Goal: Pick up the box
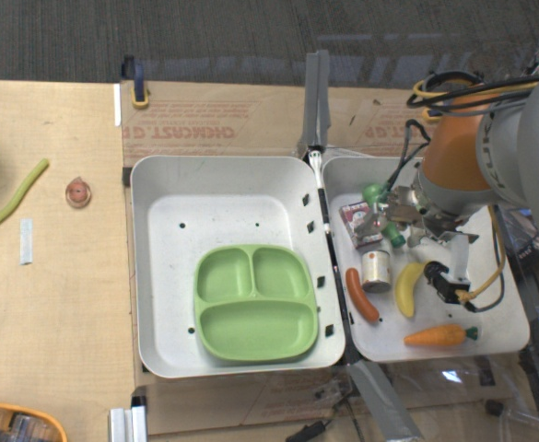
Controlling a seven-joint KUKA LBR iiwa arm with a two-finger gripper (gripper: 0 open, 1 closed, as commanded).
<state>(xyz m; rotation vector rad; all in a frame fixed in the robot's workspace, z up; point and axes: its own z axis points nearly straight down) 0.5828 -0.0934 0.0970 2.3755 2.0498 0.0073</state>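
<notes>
The box is a small flat pack with a red and white top and a dark lower part. It lies in the upper left part of the right bin, close to the divider. My gripper hangs low over the bin just right of the box, at its right edge or touching it. The grey arm with its orange band reaches in from the right above it. Whether the box sits inside the gripper is hidden by the wrist.
In the right bin, a silver can, a red sausage, a banana and a carrot lie below the box. The left bin holds a green divided plate.
</notes>
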